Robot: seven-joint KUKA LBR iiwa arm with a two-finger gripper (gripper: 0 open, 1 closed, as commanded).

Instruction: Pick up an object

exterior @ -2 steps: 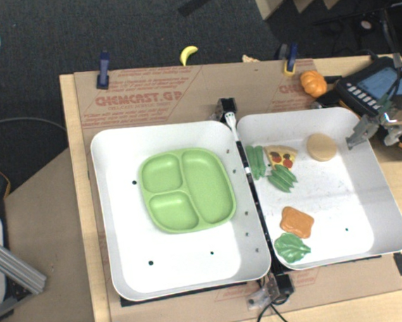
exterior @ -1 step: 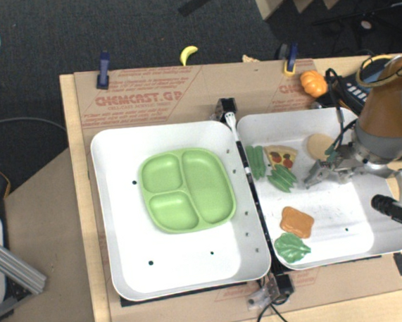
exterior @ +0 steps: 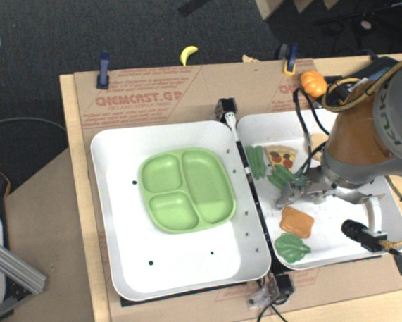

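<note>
My gripper (exterior: 290,193) is down in the right bin (exterior: 337,255), near its left side, below the grey arm with the orange band (exterior: 354,138). Its tip sits just under a small green piece (exterior: 282,176) and just above an orange-brown chunk (exterior: 296,221). A pizza slice toy (exterior: 282,157) lies at the back of that bin beside a long green piece (exterior: 257,162). Near the bin's front lies a green leaf-shaped toy (exterior: 291,247). I see nothing clearly held at the gripper's tip.
The left bin (exterior: 122,221) holds a green divided plate (exterior: 187,190). A small orange toy (exterior: 312,82) and cables lie on the cardboard behind the right bin. Blue clamps (exterior: 102,71) grip the board's back edge, with a yellow banana (exterior: 188,53) beyond it.
</note>
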